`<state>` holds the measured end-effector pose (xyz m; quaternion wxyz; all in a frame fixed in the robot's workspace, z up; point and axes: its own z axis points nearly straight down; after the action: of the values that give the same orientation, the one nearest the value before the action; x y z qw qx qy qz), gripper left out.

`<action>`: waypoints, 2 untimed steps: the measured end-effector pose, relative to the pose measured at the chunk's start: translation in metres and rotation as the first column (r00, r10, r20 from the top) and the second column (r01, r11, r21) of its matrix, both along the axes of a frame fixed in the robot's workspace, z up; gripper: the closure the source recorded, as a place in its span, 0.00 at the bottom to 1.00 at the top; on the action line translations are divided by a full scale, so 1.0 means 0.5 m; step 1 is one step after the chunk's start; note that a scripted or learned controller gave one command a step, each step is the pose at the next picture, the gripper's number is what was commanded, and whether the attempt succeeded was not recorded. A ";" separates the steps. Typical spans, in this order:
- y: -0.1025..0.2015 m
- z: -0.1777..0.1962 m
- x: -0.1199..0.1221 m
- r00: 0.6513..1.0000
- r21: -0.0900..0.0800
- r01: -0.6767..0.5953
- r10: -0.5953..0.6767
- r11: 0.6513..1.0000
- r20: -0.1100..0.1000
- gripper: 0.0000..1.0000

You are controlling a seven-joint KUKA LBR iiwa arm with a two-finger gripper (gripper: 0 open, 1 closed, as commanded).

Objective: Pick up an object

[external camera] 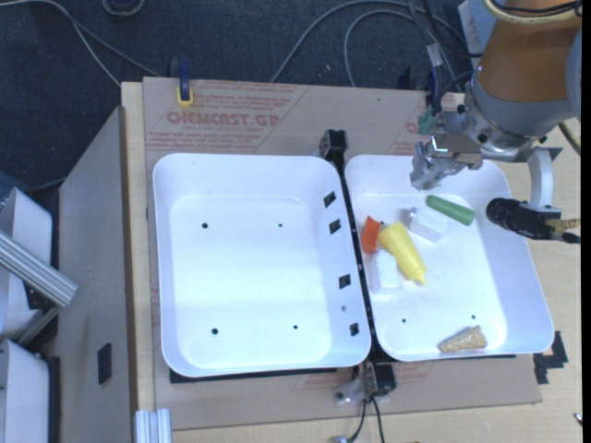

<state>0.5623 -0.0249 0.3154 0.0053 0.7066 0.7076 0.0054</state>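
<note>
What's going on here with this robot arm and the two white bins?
The grey and orange arm reaches in over the right bin, its tool hovering near the far edge, just above a green object. Nothing is between its fingers. Also in that bin lie a yellow object, an orange piece, a white piece and a tan lump.

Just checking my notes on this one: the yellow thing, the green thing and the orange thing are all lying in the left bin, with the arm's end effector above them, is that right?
Not quite. The camera view shows the yellow object, green object and orange object lying in the right bin, not the left bin. The end effector is above the right bin's far side.
</note>
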 end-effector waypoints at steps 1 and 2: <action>0.002 -0.017 -0.002 1.000 0.000 0.000 0.000 1.000 -0.015 0.00; 0.035 -0.274 -0.020 1.000 0.002 0.001 -0.001 1.000 -0.031 0.00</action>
<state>0.5522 -0.0073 0.1782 -0.0063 0.7070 0.7072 -0.0049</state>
